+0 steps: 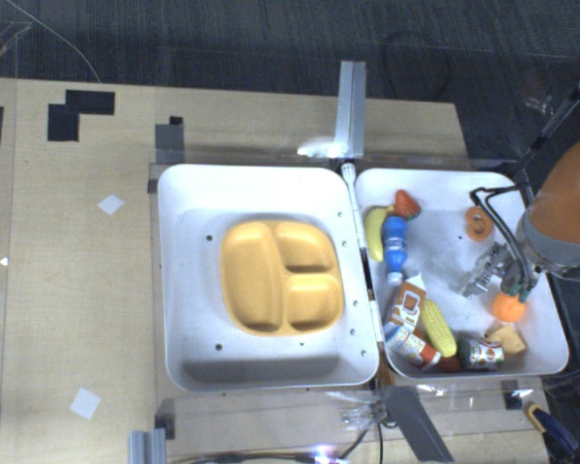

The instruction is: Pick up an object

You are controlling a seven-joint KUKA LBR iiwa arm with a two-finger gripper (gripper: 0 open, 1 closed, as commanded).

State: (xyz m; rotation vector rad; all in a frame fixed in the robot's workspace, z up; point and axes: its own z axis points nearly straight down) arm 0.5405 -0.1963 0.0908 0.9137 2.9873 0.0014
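- A yellow divided tray (pixel 278 276) with three compartments lies in the middle of the left white bin (pixel 184 356).
- Just right of that tray, across the bin walls, the right white bin (pixel 435 187) holds small toys.
- Along the wall nearest the tray, a yellow banana (pixel 375 232) touches a blue bottle (pixel 395 244), with a red-orange toy (pixel 406 202) at the bottle's top.
- Below the bottle, a printed packet (pixel 403 319) lies under an ear of corn (pixel 437 325), and a small can (pixel 483 354) sits further from the tray.
- An orange ring (pixel 478 222) lies apart, further right.
- The gripper (pixel 491 276) hangs low in the right bin, well right of the tray; whether its fingers are apart or together cannot be told.
- An orange fruit (pixel 508 307) sits just beside the gripper, with a tan block (pixel 508 337) below it.
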